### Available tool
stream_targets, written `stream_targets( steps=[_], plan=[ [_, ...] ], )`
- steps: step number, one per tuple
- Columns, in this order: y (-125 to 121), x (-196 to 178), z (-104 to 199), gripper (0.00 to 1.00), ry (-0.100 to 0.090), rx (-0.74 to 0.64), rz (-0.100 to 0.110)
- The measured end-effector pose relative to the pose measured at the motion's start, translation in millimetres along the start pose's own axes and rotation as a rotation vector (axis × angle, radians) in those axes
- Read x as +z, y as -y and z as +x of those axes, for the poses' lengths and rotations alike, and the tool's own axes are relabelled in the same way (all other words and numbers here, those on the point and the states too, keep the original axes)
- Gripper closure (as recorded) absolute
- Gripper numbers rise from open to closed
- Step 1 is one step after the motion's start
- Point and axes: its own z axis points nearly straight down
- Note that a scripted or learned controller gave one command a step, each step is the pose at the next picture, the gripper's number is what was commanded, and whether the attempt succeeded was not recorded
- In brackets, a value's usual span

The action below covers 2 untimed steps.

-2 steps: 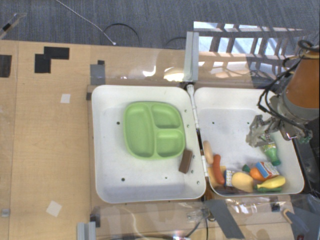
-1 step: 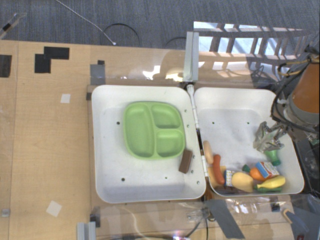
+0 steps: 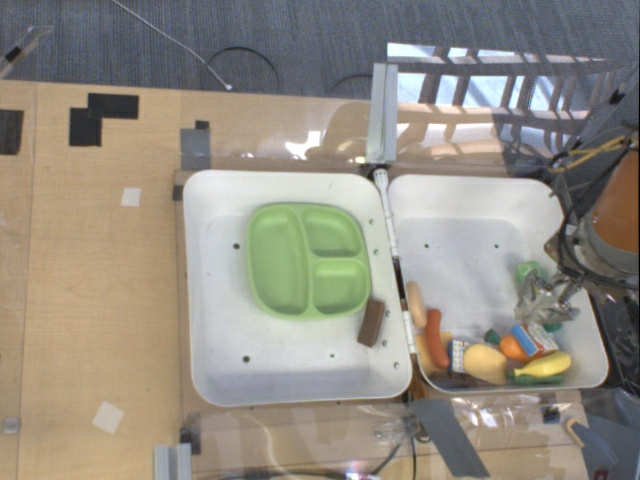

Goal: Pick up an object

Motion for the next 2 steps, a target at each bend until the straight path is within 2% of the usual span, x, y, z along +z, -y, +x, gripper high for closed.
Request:
stream_targets(
  steps=[1, 2],
  plan=[
    [37.9, -98.4, -78.6, 1.00, 0.007, -0.210, 0.006],
    [62.1, 19.1, -75.4, 1.00, 0.002, -0.540, -0.007]
  ],
)
